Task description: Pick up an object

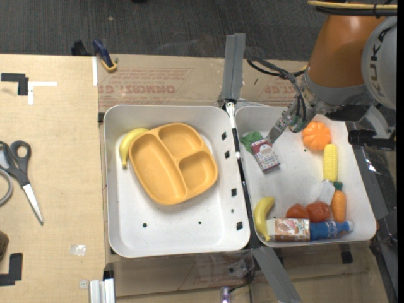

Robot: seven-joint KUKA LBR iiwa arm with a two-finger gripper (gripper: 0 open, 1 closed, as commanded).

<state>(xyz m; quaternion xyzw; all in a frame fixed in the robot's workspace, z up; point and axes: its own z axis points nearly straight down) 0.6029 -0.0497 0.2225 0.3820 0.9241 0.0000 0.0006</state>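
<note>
Hand (pixel 278 131) reaching in over the small carton (pixel 266 154) near the right bin's (pixel 363 188) far-left corner; can't tell its state. Next: drop and pinch.

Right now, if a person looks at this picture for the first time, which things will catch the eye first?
The big yellow divided plate in the left bin, with a banana tucked at its upper-left edge. Then the crowded right bin, where the gripper hangs over a small red carton, beside an orange pumpkin and corn cob.
</note>
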